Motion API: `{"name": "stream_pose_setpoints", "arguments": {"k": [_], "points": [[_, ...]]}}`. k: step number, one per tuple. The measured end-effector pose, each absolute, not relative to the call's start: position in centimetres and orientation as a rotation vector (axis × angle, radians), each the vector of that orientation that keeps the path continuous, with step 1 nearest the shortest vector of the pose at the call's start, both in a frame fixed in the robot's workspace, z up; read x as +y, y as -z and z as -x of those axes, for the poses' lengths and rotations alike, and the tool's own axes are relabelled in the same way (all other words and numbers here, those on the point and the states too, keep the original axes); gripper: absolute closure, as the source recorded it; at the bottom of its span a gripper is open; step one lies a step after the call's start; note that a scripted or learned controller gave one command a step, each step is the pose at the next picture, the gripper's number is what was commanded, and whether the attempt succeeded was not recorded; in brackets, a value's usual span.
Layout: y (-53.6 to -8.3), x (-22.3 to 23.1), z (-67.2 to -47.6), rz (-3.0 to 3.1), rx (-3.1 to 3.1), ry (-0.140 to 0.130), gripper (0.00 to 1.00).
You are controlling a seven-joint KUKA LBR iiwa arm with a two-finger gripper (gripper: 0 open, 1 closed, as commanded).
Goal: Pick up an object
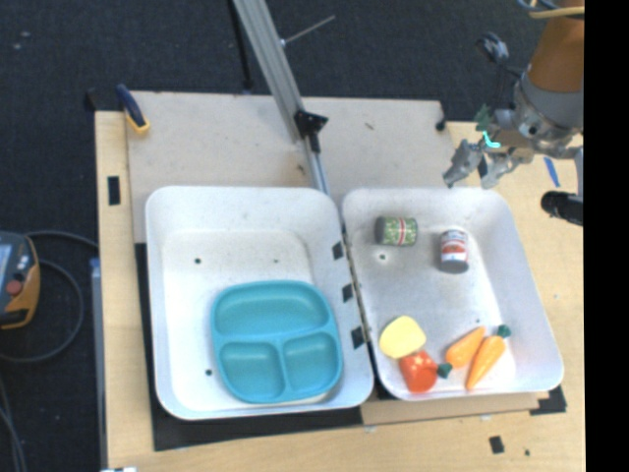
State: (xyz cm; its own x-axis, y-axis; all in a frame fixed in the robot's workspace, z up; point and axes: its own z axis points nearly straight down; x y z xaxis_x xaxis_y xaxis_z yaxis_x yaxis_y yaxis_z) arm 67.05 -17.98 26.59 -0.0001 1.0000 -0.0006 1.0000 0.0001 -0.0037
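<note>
My gripper hangs above the back right corner of the right bin, its two fingers spread apart with nothing between them. In that bin a green-labelled can lies on its side near the back, and a red-labelled can stands to its right. At the front lie a yellow lemon-like piece, a red pepper and two orange carrots. The nearest thing to the gripper is the red-labelled can, a good way in front of it.
The left bin holds a blue divided plate. A grey metal pole slants across the back of the bench to a clamp. Cables and a yellow device lie off the bench at the left.
</note>
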Motion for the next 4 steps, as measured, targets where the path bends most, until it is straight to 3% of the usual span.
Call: {"name": "stream_pose_setpoints", "arguments": {"k": [1,3,4], "points": [[-26.9,-18.0,-67.2,2.222,-2.224,0.000,0.00],[-15.7,-18.2,-66.8,2.221,-2.220,-0.006,0.00],[-13.8,-18.3,-67.4,2.232,-2.237,0.016,0.00]]}}
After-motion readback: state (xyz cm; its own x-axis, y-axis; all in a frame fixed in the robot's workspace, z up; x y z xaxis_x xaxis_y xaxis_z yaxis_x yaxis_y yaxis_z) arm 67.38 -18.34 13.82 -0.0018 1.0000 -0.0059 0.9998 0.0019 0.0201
